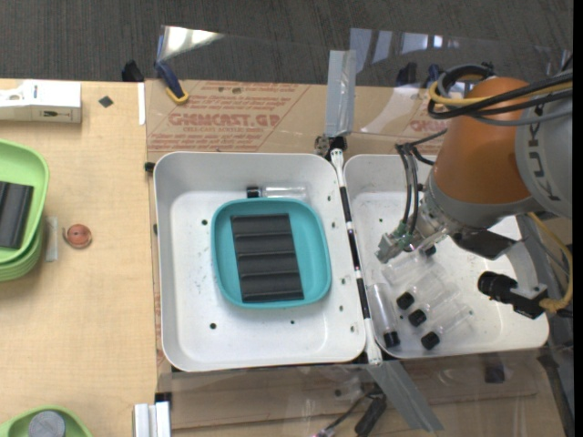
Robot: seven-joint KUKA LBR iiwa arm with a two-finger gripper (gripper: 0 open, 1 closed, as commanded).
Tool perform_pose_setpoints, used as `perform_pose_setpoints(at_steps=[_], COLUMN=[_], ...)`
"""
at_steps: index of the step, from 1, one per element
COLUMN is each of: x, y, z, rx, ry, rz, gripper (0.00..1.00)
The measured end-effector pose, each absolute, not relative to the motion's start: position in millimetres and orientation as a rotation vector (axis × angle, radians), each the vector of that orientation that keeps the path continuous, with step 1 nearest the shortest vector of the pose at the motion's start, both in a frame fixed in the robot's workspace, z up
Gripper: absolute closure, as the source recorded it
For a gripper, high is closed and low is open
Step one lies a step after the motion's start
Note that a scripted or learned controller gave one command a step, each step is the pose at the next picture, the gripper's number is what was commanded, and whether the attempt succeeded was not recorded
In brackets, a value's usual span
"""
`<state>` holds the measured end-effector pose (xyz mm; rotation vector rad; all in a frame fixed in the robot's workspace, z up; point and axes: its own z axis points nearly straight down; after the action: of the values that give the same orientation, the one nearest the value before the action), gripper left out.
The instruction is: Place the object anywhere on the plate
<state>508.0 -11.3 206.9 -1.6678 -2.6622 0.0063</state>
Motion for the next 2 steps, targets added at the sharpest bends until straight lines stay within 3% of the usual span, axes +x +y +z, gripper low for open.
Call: perform_pose_setpoints(at_steps=[2], x=[509.8], y=[-14.3], z=[223.6], rx=[-1.672], ry=[-2.661], rz=[0.009], gripper=[1.00])
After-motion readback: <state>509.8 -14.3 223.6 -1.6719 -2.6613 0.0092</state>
